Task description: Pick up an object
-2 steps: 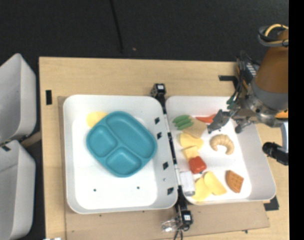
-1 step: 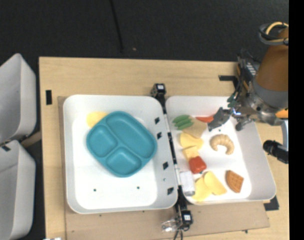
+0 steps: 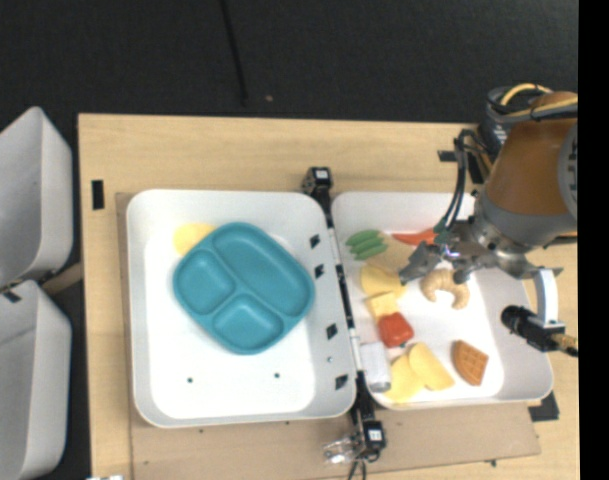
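The gripper [image 3: 431, 261] hangs over the right bin [image 3: 514, 383], fingers spread, gripping nothing. Just beside it lies a cream cashew-shaped toy [image 3: 446, 287], the likeliest target. It probably handles as light, stiff, smooth plastic, best pinched across its curved middle. The left bin [image 3: 154, 388] bears a blue tray [image 3: 244, 285]. No legible writing appears.

Pale curved cashew-shaped piece [image 3: 446, 287] lying flat, just below gripper [image 3: 434, 261]; yellow blocks [image 3: 379, 281] left of it.
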`<state>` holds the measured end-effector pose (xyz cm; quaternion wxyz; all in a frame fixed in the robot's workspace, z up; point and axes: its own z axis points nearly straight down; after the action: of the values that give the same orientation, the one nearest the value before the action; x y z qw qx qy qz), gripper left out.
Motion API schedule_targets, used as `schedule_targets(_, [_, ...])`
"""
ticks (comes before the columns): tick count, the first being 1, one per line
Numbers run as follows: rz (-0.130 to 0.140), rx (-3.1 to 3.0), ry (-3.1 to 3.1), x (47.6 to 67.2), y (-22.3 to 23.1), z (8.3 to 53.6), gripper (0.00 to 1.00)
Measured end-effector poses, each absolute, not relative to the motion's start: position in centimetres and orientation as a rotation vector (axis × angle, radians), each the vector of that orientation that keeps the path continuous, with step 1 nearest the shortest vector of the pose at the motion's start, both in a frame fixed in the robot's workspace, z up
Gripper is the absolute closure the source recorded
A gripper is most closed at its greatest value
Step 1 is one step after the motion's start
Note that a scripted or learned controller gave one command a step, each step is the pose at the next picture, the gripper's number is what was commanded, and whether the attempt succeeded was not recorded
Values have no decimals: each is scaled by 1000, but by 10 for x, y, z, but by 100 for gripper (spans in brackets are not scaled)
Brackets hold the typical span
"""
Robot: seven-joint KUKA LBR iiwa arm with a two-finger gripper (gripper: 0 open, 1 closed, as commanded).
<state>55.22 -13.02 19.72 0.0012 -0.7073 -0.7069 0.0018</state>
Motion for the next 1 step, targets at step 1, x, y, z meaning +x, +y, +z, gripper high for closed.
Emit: schedule_targets(1, [5,-2226,-2214,554,-123,150,0])
